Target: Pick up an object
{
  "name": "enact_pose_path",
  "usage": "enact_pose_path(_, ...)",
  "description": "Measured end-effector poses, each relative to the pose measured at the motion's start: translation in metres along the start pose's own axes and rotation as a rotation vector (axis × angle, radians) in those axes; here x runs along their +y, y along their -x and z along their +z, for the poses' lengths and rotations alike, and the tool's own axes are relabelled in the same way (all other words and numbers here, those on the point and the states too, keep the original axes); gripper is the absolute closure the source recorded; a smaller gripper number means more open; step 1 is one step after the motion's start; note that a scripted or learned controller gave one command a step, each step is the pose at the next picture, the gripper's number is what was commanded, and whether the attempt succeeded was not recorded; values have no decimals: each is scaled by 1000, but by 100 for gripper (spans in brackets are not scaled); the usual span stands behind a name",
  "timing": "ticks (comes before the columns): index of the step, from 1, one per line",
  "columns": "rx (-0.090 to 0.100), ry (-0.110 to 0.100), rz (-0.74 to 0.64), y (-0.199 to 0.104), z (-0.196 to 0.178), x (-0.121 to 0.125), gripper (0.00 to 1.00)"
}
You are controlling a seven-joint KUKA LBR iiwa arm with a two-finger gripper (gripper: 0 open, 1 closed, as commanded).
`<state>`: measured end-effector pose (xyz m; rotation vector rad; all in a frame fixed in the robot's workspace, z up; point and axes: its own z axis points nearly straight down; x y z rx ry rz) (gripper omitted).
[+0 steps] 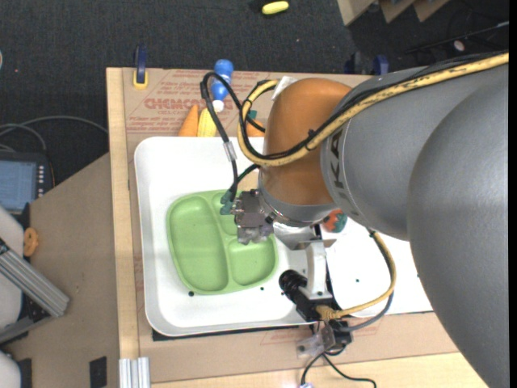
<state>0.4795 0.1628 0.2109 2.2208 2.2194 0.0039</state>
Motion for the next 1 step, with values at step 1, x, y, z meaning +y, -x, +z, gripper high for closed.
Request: enact_pose_path(1,-4,-11,8,69,46,-1,100)
